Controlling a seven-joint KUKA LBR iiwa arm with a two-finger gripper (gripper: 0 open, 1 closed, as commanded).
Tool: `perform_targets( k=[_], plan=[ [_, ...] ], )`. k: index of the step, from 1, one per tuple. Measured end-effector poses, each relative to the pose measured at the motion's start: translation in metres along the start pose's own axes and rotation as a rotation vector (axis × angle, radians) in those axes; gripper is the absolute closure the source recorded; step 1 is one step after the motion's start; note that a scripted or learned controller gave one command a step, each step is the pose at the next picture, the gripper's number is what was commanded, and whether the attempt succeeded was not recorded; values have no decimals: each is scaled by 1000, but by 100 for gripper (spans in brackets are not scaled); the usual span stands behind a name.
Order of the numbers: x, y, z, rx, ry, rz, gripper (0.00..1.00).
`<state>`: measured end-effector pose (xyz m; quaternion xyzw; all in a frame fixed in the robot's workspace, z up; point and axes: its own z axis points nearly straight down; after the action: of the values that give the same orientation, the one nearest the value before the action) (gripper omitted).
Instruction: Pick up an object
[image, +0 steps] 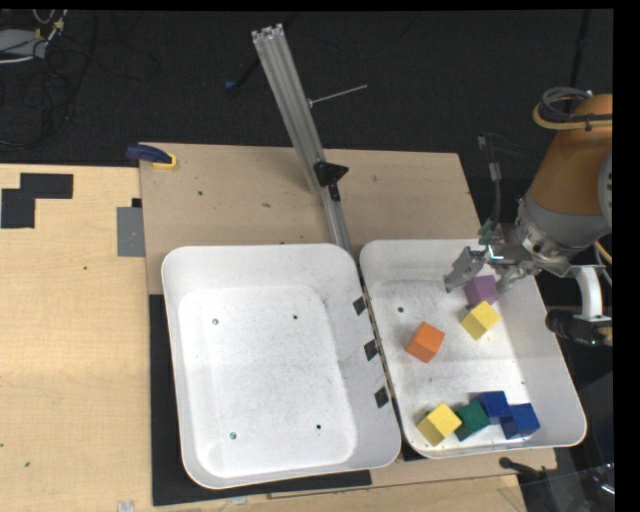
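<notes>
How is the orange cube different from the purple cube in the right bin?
The orange cube lies apart from other things near the bin's middle; the purple cube lies farther back, right below the tool. The orange cube touches nothing, while the purple cube has a yellow cube close beside it. Both look similar in size.

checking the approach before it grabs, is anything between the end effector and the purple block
Nothing visible stands between them. The end effector sits right above the purple block in the right bin. The nearest neighbour, a yellow block, lies just beside and below the purple one, off the path.
</notes>
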<state>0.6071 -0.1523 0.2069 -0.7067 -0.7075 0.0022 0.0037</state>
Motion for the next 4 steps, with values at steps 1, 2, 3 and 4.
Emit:
perform_targets(
  k=[1,2,3,4],
  plan=[
    [0,1,-3,-5,-1,-1,0],
    [-9,2,48,-1,-1,2,0],
    [-8,-2,89,-19,-11,2,0],
    [-8,3,88,-33,-10,4,0]
  ],
)
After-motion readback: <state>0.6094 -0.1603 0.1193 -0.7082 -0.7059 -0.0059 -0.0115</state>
